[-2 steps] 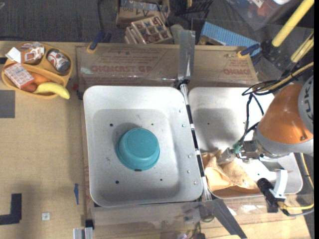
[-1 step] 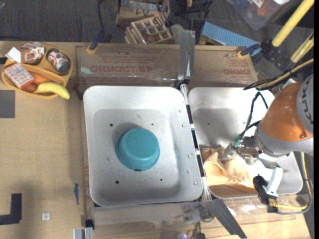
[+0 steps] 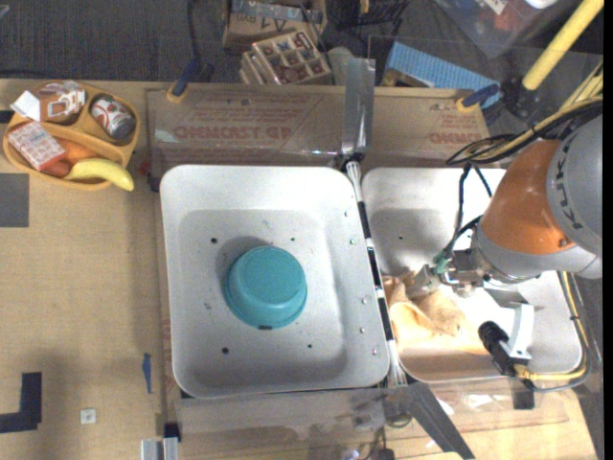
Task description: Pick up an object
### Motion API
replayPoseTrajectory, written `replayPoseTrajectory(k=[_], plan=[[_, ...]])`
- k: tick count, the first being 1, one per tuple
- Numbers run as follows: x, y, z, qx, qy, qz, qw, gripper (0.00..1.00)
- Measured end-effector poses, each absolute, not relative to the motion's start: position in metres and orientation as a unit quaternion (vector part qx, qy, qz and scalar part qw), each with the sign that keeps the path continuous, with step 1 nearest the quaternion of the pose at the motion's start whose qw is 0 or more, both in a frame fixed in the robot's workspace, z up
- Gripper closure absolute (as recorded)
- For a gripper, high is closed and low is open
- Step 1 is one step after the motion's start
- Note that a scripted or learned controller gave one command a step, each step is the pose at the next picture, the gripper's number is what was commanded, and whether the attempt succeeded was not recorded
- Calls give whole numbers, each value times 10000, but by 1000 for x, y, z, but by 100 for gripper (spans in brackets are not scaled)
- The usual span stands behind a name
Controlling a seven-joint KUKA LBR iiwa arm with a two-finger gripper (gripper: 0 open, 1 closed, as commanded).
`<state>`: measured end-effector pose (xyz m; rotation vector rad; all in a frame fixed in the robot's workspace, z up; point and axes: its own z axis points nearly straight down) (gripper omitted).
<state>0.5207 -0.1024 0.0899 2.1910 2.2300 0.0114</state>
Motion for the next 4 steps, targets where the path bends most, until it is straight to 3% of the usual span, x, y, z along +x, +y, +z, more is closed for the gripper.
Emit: replayPoseTrajectory(k=[1, 2, 3, 4], plan=[[487, -98, 91, 6508, 7592, 60, 92, 0], [482, -120, 97, 6112, 7915, 13, 27, 0], [485, -112, 90, 6067, 7949, 20, 59, 0], [549, -121, 90, 6141, 7892, 32, 68, 0]])
